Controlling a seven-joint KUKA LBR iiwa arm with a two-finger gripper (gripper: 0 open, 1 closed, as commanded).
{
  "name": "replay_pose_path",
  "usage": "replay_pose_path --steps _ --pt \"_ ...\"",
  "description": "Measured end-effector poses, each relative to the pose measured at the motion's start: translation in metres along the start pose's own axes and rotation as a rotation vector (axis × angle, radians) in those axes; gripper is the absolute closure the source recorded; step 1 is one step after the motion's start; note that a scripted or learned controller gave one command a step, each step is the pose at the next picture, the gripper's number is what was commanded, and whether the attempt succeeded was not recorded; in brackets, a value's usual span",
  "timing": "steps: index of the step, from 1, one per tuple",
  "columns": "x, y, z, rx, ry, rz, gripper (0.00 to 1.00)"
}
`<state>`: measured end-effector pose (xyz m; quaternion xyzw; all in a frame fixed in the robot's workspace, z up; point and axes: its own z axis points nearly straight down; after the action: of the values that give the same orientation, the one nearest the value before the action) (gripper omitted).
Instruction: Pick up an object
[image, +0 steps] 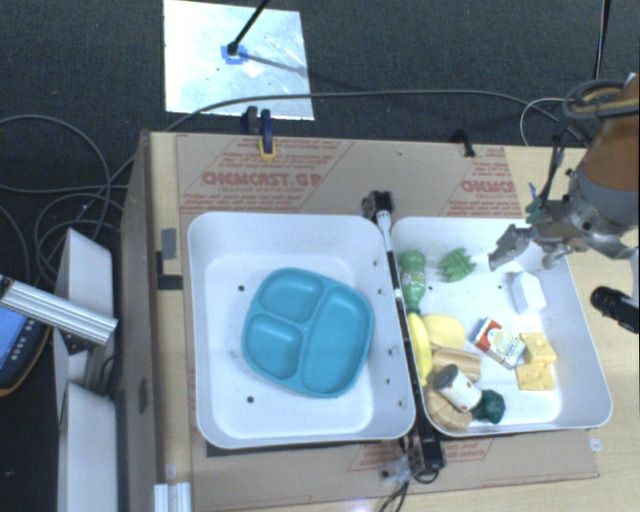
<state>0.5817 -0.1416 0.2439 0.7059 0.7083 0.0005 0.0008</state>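
Note:
My gripper (527, 250) hangs over the back right part of the right bin (585, 330), open, with nothing between its fingers. A small white block (527, 292) lies just in front of it. A green leafy toy (457, 264) sits to its left, and a green bottle (412, 275) lies along the bin's left wall. Nearer the front are a red and white carton (498, 342), yellow cheese pieces (538, 362), a banana (418, 342), a yellow fruit (443, 329), a tan slab (457, 359), a brown and white cup-like toy (456, 389) and a dark green ball (490, 405).
The left bin (225, 260) holds a blue divided plate (305, 330). A black clamp (379, 206) sits at the back where the two bins meet. Cables run across the floor behind the bench, and a yellow clip (266, 135) stands at the bench's back edge.

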Motion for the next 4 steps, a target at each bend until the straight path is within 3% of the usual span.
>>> replay_pose_path --steps 1,2,3,4 --pt "0.004 -0.037 0.137 0.003 0.001 0.002 0.00" --pt "0.019 0.029 0.160 0.000 0.000 0.000 0.00" --pt "-0.017 -0.008 0.158 0.001 -0.001 0.002 0.00" --pt "-0.026 0.067 0.068 -0.004 -0.001 -0.001 0.00"
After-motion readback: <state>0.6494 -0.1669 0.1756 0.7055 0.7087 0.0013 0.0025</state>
